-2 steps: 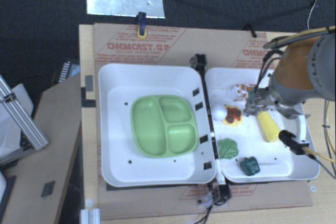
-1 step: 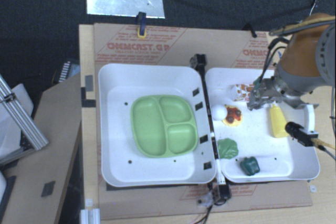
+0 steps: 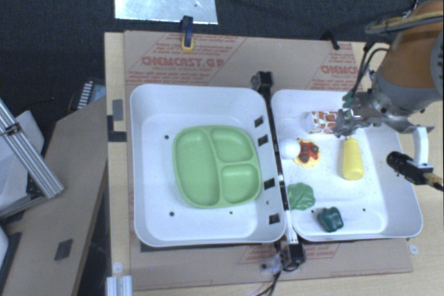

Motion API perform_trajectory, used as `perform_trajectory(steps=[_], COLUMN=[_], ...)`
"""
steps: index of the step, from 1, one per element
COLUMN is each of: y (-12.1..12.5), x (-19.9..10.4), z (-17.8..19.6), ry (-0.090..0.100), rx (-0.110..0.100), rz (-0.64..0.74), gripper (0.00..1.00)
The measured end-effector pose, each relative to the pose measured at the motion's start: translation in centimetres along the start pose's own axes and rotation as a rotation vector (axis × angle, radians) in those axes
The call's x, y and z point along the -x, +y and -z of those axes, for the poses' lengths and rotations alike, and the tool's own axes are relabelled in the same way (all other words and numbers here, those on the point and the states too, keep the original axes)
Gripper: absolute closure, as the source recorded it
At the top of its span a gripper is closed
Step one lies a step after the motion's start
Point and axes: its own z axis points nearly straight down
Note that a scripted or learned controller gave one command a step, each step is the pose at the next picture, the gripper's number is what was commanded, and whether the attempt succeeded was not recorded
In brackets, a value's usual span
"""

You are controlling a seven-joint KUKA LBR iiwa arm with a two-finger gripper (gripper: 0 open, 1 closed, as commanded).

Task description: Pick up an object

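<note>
Counter (image 3: 229, 52) carries a sheet of brown cardboard printed in red, with two white bins on top, side by side. Left bin (image 3: 152, 170) holds a green plate (image 3: 215, 166) with three compartments, lying flat near the bin's middle. Right bin (image 3: 395, 208) holds the loose items. Arm (image 3: 413, 59) reaches in from the right, grey with an orange band, and sits over the upper right part of the right bin. Hand (image 3: 345, 123) points down over the bin's upper middle — whether it is spread or pressed together, cannot tell; nothing is visible between its tips. Yellow bottle (image 3: 352, 158) lies just below the hand, long axis running up and down the view. Red-and-white box (image 3: 321, 122) lies just left of the hand, partly hidden by it. Green leaf (image 3: 301, 196) lies low in the bin near the divider. Dark green pepper (image 3: 330, 219) sits below and to the right of the leaf, near the bin's front edge. Red-and-yellow piece (image 3: 309, 151) lies between the box and the leaf; contact with the white egg (image 3: 288, 148) on its left looks likely, not certain. Black clips (image 3: 263, 141) run along the divider — a row between the two bins.
</note>
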Motion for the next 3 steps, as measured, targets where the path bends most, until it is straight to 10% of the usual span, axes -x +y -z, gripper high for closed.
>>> perform_trajectory(steps=[1,3], y=[0.3,2.7], x=[0.4,-10.6], z=[4.4,3.0], ry=[-0.001,0.002], rx=[0.002,-0.002], rz=[0.0,0.005], gripper=[1.0,1.0])
